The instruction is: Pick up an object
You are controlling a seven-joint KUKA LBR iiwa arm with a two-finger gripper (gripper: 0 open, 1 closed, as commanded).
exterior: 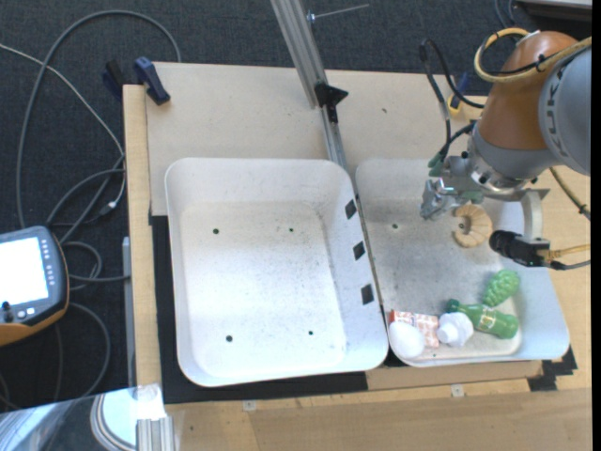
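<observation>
My gripper [439,198] hangs over the far part of the right bin [413,261], pointing down, with no object visible between its fingers. A tan wooden disc [470,225] lies just right of it on the bin floor. Along the bin's near edge lie a green bottle with a white cap [479,322], a green knobbly toy [502,287], and a white item with a red-and-white packet [410,332].
The left bin [263,271] sits beside the right one, split from it by a raised wall with black marks. A slanted metal rail [305,54] runs from the top to the bins' junction. A black cable connector [516,245] hangs by the arm.
</observation>
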